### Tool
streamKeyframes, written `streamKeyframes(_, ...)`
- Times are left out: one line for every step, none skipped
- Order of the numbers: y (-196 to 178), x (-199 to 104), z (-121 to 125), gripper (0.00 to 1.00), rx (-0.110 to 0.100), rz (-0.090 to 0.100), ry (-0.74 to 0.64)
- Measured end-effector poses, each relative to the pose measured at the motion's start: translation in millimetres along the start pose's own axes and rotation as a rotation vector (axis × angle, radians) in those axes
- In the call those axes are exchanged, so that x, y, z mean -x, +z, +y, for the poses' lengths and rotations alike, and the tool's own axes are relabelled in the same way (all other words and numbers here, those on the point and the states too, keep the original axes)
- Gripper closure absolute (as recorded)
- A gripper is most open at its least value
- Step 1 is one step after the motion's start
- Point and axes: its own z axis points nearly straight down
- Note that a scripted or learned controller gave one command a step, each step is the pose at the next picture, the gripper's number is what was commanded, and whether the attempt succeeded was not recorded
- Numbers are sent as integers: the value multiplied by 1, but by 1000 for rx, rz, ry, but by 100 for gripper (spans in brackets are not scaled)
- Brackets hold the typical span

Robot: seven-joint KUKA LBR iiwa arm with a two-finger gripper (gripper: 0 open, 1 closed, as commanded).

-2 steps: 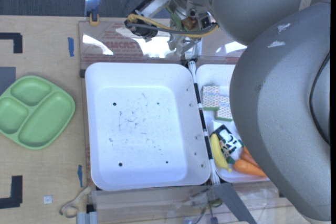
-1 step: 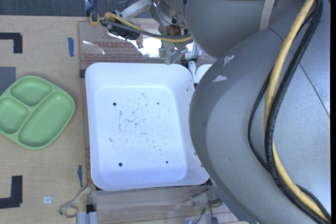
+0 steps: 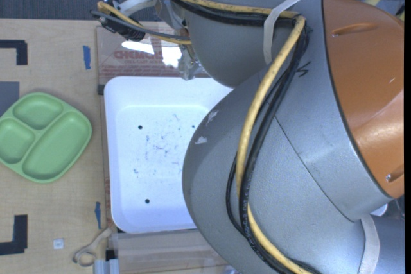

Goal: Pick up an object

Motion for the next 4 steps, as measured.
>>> streamKeyframes(-10, 0, 1, 100, -1, 1, 4)
streamKeyframes(107, 7, -3, 100, 0, -4, -7)
streamKeyframes(106, 7, -3, 0, 1, -3, -7)
streamKeyframes(96, 7, -2, 100, -1, -4, -6)
